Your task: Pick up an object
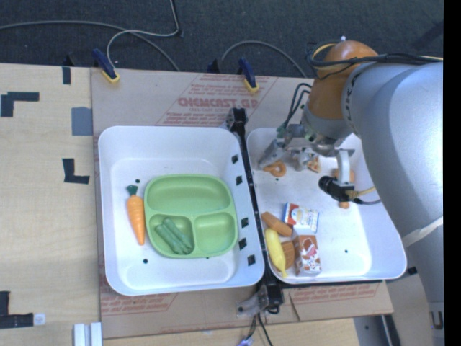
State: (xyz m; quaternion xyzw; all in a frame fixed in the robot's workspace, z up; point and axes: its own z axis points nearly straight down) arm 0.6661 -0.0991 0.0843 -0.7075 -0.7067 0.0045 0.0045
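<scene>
Pretzel (274, 169): we see a small brown, pretzel-like piece on the floor of the right bin (360, 262), just below and to the left of the gripper, right beside its fingertips; we cannot tell if they touch it.
Gripper (282, 150): we find it low in the far left part of the right bin, pointing down and to the left from the arm; whether it is spread or closed we cannot make out, and we see nothing clearly gripped.
Arm (392, 121): grey, with the orange band (333, 85) just above and to the right of the gripper.
Orange piece (313, 164): we see a small one just right of the gripper, on the bin floor.
Cartons (301, 217): one white and red, below the gripper and a little right; another (307, 255) further below it.
Banana (275, 251): well below the gripper, against the bin's left wall, with a sausage-like piece (277, 224) just above it.
Left bin (115, 150): to the gripper's left, beyond the divider.
Plate (191, 215): green, compartmented, in the left bin, well left and below the gripper; green beans (173, 235) lie in its lower left compartment.
Carrot (135, 215): just beside the plate's far edge from the gripper.
</scene>
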